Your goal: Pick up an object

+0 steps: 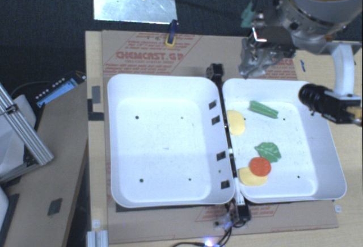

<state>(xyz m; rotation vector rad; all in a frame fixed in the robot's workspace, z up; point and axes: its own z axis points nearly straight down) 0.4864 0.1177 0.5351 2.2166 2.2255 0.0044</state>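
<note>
Arm parked up behind the right bin, nothing grabbed yet.

From the overhead camera: the pincer [258, 64] hangs over the cardboard just past the right bin [326, 152]'s back rim, and honestly I can't tell if it's open or closed. Pickable stuff all sits in that bin: a green block [264, 109] near the back, a yellow piece [236, 123] right against the divider, a green leafy piece [268, 151], and a red disc [260, 167] lying on another yellow piece [251, 178]. They look light, stiff, maybe slick. I'd take the block across its short sides; it's got open floor all round. The left bin [161, 138] gives spare room.
</note>
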